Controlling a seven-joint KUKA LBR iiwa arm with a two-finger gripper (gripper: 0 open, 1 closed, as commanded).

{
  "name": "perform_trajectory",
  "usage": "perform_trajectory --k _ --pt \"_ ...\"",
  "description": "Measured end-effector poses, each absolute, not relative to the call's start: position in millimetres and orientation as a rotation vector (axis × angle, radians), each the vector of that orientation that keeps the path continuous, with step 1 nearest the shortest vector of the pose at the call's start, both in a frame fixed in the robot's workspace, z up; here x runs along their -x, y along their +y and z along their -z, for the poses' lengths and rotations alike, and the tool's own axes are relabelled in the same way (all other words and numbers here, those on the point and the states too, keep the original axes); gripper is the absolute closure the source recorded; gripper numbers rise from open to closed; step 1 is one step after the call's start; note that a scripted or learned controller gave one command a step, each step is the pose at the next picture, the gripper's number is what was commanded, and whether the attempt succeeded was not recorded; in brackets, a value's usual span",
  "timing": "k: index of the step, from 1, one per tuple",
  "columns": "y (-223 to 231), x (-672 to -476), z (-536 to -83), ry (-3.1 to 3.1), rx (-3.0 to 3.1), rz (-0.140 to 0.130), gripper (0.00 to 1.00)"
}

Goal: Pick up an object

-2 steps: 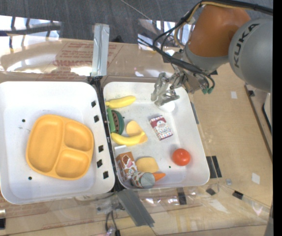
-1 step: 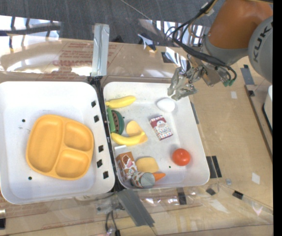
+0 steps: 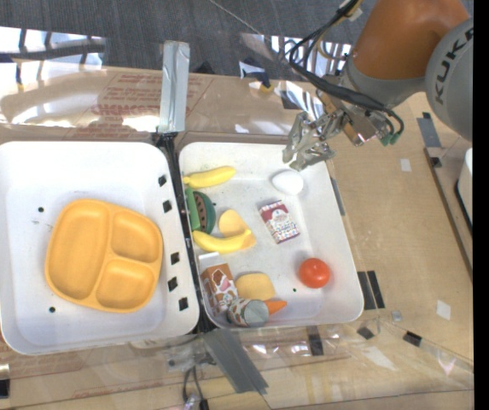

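— Banana (image 3: pixel 211 177) where?
— Right bin (image 3: pixel 344 254), far-left corner, on the tan counter (image 3: pixel 406 220).
— Pincer (image 3: pixel 306 151)?
— Above that bin's far rim, grip state unclear. Dark carpet (image 3: pixel 73 7) beyond.

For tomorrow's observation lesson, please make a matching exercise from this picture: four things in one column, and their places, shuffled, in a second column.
Things:
1. Tray
2. Tomato
3. Egg
4. Can

Places:
A. Right bin, near its front rim
B. Left bin
C. Right bin, back part, just below the end effector
D. Right bin, toward its front right corner

Pairs: 1-B, 2-D, 3-C, 4-A
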State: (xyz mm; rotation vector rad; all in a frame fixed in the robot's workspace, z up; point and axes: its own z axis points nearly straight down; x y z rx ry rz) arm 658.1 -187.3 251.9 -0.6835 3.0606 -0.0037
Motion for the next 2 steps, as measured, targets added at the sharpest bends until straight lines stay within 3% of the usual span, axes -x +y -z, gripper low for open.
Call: perform_trajectory --k 1,2 --pt "-139.9 -656.7 -178.1 3.024 0.858 -0.005 1.0" --pt "-159.8 -658.4 -223.7 3.067 0.658 0.004 1.0"
